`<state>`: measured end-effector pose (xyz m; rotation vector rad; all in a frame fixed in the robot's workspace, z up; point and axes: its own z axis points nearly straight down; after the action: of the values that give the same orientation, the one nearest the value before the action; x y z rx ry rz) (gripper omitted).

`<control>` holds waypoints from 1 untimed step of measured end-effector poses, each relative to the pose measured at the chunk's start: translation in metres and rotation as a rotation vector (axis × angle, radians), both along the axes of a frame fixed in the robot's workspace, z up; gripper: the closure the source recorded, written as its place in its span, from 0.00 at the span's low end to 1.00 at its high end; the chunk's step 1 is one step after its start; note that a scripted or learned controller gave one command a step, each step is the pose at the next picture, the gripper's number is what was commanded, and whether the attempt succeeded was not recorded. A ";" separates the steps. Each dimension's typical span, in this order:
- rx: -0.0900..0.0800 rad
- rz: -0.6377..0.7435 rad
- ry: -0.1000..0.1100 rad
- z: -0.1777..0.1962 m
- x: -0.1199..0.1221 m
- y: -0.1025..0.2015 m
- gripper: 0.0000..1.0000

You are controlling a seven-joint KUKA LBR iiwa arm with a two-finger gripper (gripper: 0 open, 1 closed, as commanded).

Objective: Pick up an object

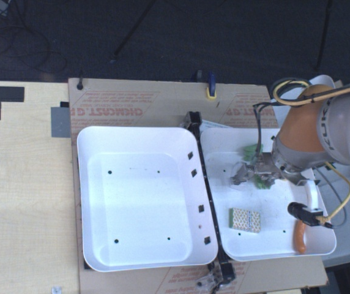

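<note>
My gripper (246,174) is low inside the right bin (224,146), near its middle, with the grey and orange arm reaching in from the right. A green object (251,151) lies right at the gripper, partly hidden by it; whether it is held I cannot tell. A small green-and-white patterned pad (245,220) lies flat on the bin floor nearer the front, apart from the gripper. An orange elongated object (299,237) rests in the bin's front right corner.
The left bin (86,164) stands beside the right one, with a black divider strip (201,182) between them. Both sit on a cardboard sheet (132,106) on the pale bench.
</note>
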<state>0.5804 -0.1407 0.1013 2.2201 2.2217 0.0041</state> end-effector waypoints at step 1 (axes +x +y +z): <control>-0.004 -0.001 -0.002 0.017 0.000 -0.047 0.00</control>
<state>0.5803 -0.1877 0.1179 2.2182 2.2182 0.0020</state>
